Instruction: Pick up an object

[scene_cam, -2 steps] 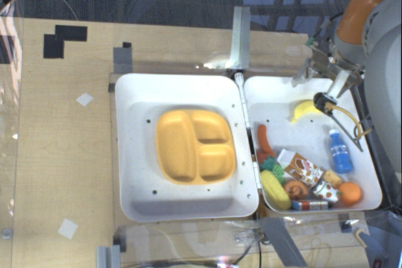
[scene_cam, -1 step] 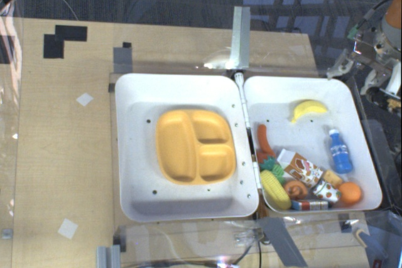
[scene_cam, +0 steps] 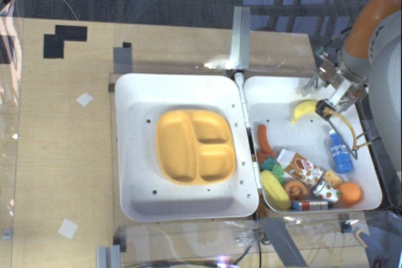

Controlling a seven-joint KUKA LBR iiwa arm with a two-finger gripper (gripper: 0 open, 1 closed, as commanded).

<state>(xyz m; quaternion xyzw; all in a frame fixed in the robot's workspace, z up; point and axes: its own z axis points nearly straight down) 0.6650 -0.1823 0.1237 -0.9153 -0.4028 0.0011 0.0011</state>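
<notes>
In the right bin [scene_cam: 281, 92], toys lie piled at the front, so you have plenty to choose from. The banana [scene_cam: 304, 110] lies alone at the back, just beside the pincer [scene_cam: 329, 86], and looks easiest to grab. The arm [scene_cam: 377, 19] reaches in from the right, wrist over the back corner. You cannot tell whether the pincer is open or closed.

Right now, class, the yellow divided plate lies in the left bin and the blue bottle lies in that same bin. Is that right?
One thing is wrong. The camera view shows the yellow divided plate in the left bin, but the blue bottle lies in the right bin.
</notes>
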